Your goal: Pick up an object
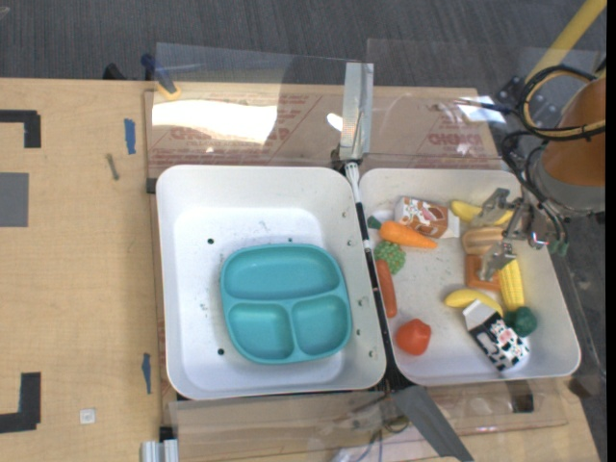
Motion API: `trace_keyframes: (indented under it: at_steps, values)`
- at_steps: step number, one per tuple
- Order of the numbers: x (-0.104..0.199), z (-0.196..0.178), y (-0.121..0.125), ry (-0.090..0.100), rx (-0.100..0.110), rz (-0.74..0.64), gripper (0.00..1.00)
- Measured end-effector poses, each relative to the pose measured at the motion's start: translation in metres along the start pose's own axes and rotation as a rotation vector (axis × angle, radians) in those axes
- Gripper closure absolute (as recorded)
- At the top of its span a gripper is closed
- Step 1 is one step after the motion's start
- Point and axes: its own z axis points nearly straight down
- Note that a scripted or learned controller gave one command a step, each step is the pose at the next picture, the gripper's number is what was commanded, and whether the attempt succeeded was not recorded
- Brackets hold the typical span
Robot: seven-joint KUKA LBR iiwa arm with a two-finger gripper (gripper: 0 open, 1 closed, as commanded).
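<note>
My gripper [497, 229] hangs low over the right part of the right bin [563, 340], with the orange-banded arm [577, 152] coming in from the right. Its two grey fingers [495, 202] stand apart, open. Between and under them lie a brown bread-like piece [477, 242] and a yellow banana [466, 210]; I cannot tell whether either finger touches them. Close by are a corn cob [511, 282], an orange piece [478, 275], a carrot [408, 235] and a small printed packet [424, 216].
The right bin also holds a broccoli [391, 254], a red sausage [386, 289], a tomato [414, 337], a second banana [469, 298], a cow-patterned carton [500, 340] and a green ball [523, 320]. A teal divided plate [285, 301] sits in the left bin [183, 219].
</note>
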Motion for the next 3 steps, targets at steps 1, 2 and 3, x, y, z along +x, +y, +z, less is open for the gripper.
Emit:
trace_keyframes:
  at_steps: [1,2,3]
  values:
    - [0.03,-0.001,0.009,-0.004,0.004,0.038,0.0]
    - [0.079,-0.001,0.034,-0.006,0.003,0.088,0.0]
    - [0.098,-0.009,0.032,-0.044,0.003,0.167,0.0]
